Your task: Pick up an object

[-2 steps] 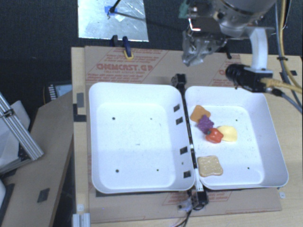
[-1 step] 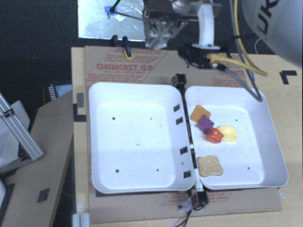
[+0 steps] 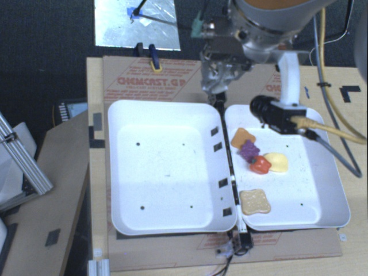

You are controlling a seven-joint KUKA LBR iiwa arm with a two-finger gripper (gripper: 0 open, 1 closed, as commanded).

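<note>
Several toy foods lie in the right bin (image 3: 322,206): an orange wedge (image 3: 243,136), a purple grape bunch (image 3: 249,150), a red pepper (image 3: 260,165), a pale yellow piece (image 3: 278,162) and a tan slice of bread (image 3: 255,201) near the front. My gripper (image 3: 217,85) hangs high above the back of the divider between the two bins, well clear of the objects, with nothing seen in it. The finger tips are blurred against the cardboard.
The left bin (image 3: 123,211) lies beside the right one. A black camera unit (image 3: 275,115) on a white post with yellow cable overhangs the right bin's back. A blue-and-yellow clamp (image 3: 154,59) sits behind the bins on the cardboard.
</note>
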